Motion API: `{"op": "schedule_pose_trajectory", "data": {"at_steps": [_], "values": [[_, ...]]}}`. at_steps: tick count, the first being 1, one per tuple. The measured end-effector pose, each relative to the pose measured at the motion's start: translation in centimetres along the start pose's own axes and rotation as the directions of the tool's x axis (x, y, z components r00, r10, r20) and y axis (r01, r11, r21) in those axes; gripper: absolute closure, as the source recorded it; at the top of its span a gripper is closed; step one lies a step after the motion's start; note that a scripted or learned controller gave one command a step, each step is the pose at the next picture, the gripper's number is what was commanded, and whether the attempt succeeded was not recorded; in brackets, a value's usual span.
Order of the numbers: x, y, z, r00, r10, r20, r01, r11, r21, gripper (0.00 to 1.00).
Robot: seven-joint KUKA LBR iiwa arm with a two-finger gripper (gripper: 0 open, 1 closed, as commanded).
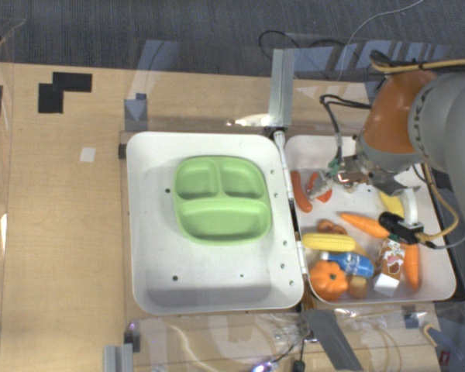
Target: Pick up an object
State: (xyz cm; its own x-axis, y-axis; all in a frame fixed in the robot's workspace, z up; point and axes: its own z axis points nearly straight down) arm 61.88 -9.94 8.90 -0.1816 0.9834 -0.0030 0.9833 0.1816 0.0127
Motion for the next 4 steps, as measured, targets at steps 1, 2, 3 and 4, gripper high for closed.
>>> {"op": "schedule_pose_trajectory", "data": {"at_steps": [1,2,3,4], "values": [[0.2,0.3,-1.0,1.0,-0.002,-0.004,0.002,1.0,-0.003,1.0],[0.2,0.3,-1.0,1.0,-0.002,-0.004,0.002,1.0,-0.003,0.0],[0.4,4.5,0.2,0.994,0.107,0.0,-0.107,0.994,0.003,0.0],[0.5,4.8,-0.8,0.995,0.1,0.0,-0.1,0.995,-0.002,1.0]]}}
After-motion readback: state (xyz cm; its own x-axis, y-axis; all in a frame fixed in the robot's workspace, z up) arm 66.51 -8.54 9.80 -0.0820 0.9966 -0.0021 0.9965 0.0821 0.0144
